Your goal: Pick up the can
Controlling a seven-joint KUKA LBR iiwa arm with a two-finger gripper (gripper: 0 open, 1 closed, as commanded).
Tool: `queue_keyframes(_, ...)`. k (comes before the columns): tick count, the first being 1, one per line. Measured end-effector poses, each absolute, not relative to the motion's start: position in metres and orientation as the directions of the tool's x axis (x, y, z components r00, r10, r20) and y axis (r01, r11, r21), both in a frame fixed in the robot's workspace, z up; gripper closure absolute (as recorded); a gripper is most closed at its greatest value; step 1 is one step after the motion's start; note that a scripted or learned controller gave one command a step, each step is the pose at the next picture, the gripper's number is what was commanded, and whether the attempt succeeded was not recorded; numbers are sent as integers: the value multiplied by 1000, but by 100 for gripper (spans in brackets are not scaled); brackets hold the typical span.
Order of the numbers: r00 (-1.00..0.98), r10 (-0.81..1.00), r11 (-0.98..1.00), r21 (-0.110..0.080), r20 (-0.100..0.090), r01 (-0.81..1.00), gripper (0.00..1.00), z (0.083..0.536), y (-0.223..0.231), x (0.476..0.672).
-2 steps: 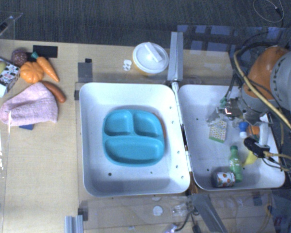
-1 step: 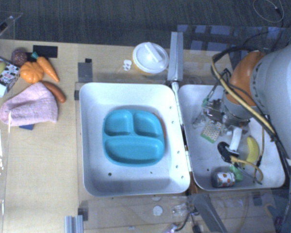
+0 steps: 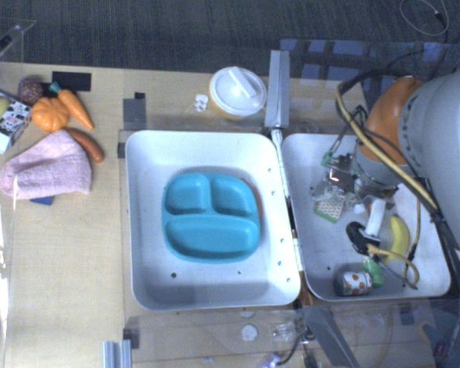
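Cloth (image 3: 46, 171), pink and crumpled, is lying at the far left of the bench (image 3: 61, 267), with a toy carrot (image 3: 77, 107) and a small orange pumpkin (image 3: 49, 115) sitting just behind it. Moving along, the left bin (image 3: 146, 282) is holding a blue divided tray (image 3: 211, 217), which is resting flat near its middle. A round white lid (image 3: 238, 90) is sitting on the bench beyond that bin's far right corner.

In the right bin (image 3: 314, 259) the gripper (image 3: 343, 176) is hanging over the far half, above a green-and-white packet (image 3: 330, 205). From where I am standing I cannot tell whether it is spread or pressed together, and I am seeing nothing pinched in it.

The can (image 3: 354, 283) is lying on its side against the bin's near wall, orange and white on its label, apart from the gripper and not touching it. A banana (image 3: 399, 236) is lying just to its upper right, beside the right wall. The grey arm (image 3: 437, 129), with its orange band, is reaching in from the right edge.
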State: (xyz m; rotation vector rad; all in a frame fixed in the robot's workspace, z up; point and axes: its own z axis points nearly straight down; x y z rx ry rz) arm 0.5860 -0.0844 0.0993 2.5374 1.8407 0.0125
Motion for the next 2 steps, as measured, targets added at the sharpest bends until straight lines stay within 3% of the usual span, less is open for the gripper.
queue_keyframes(1, 312, 950, -312, -3, 1, 950, 100, 184, -50, 486)
queue_keyframes(2, 752, 659, -752, -2, -2, 659, 100, 235, -35, 510)
